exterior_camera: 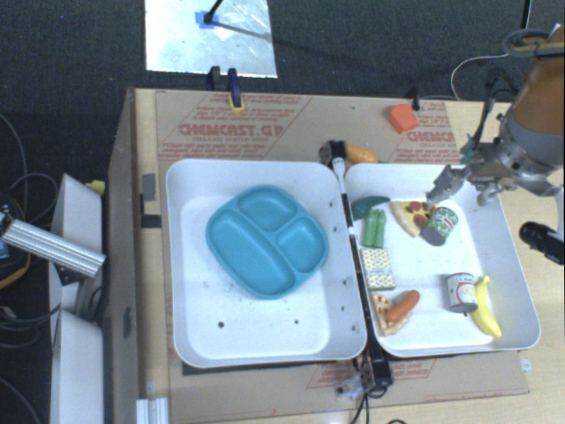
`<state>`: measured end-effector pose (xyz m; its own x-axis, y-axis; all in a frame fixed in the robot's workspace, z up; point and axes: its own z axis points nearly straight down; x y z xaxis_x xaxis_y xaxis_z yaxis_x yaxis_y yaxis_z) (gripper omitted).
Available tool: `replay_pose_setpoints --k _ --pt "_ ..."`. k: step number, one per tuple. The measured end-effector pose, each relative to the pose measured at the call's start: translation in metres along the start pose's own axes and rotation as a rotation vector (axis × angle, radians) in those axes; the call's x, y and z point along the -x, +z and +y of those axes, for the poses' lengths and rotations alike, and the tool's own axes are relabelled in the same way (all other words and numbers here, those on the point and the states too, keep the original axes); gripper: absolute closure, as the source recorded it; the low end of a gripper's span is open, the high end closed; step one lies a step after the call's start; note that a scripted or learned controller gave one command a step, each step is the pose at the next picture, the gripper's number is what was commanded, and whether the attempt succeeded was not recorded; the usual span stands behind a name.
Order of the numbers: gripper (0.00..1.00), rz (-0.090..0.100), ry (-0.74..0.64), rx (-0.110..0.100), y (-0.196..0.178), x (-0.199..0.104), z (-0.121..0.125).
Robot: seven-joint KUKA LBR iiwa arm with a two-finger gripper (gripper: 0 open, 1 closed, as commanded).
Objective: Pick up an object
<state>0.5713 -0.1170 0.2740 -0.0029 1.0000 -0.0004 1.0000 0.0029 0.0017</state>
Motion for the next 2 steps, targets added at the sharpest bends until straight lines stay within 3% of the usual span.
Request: replay_pose_setpoints --k 1,2 --pt "0.00 0.001 -0.001 -0.004 0.136 -0.020 0.056" --pt "0.00 -0.002 0.002 0.001 0.179 -0.023 0.076"
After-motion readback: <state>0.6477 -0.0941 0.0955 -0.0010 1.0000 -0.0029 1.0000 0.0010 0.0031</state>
